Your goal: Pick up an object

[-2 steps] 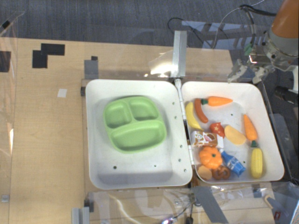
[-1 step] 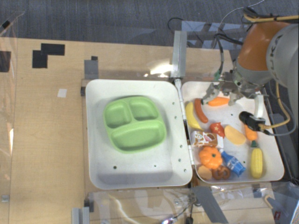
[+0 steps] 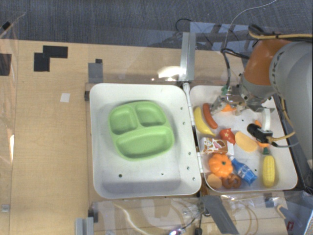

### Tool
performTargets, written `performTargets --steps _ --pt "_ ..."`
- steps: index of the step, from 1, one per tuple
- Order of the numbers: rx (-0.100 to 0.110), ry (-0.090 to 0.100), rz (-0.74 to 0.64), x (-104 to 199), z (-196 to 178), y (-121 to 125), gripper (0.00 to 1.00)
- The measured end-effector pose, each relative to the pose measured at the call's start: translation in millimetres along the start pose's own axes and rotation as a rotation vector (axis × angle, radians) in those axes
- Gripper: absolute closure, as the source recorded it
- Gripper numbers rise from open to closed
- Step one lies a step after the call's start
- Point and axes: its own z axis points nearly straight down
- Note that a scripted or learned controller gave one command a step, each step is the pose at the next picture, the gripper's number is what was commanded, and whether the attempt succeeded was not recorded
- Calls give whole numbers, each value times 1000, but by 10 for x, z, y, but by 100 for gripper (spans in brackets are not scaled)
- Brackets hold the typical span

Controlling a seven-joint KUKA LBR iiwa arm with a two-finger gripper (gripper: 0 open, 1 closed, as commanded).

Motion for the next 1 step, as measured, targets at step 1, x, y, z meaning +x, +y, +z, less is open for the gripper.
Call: performTargets --steps 1 --pt "24 5 47 -35 18 152 0"
